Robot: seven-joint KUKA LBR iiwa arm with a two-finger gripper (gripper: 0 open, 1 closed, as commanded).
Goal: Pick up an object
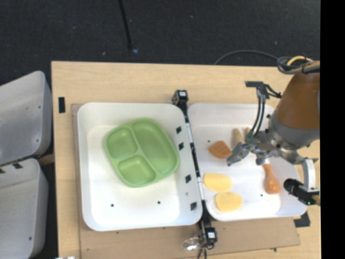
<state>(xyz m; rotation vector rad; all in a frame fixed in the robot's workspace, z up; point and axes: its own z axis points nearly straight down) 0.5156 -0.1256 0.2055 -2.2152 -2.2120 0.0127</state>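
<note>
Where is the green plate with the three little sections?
The green plate lies in the left white bin, about in its middle. It is across the divider from the yellow pieces and the gripper in the right bin.

floor (81, 20): dark carpet | bench (64, 90): light wood | white chairs (21, 123): left

no legible text, labels, brands or numbers on any surface near the end effector or farther off.
</note>
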